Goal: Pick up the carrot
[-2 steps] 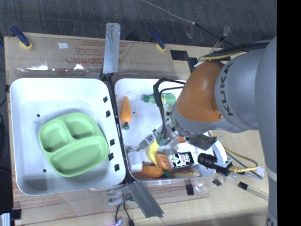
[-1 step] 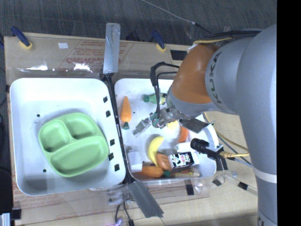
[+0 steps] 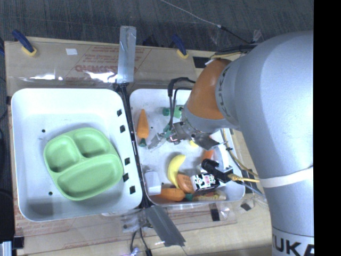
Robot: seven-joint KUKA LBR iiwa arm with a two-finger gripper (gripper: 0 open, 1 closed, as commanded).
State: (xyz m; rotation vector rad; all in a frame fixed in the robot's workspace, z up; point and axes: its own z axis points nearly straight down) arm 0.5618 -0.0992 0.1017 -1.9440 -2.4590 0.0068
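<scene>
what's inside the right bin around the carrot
The carrot lies near the right bin's left wall, the gripper just beside it. Lower down lie a banana and other toys in a pile. The arm covers the bin's right part.

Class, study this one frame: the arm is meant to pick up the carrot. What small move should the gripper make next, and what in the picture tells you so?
Probably a short shift toward the view's left and slightly up. The gripper sits low in the right bin, just right of and below the carrot, which lies along the bin's left wall with nothing between the fingertips yet.
</scene>
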